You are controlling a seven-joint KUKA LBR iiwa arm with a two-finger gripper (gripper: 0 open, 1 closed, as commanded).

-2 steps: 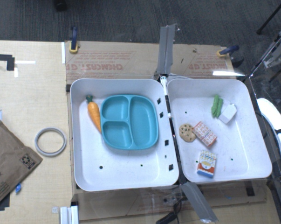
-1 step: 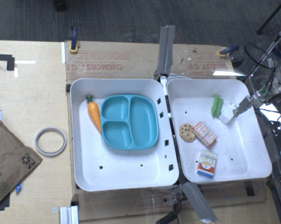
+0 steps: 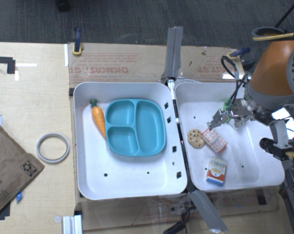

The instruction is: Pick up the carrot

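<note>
The carrot [image 3: 98, 120], orange with a green top, lies lengthwise in the left bin [image 3: 88, 179]. It rests against the left edge of a blue divided plate [image 3: 137, 127]. My gripper [image 3: 227, 119] hangs over the right bin [image 3: 264, 174], far to the right of the carrot. It sits just above a small pink patterned box [image 3: 215, 140]. Nothing shows held in it.
In the right bin lie a chocolate-chip cookie [image 3: 196, 138] and a small orange-and-blue carton [image 3: 216, 172]. A ridge [image 3: 175, 126] divides the two bins. On the bench to the left are a tape ring [image 3: 52, 147] and a cardboard box [image 3: 10, 169].
</note>
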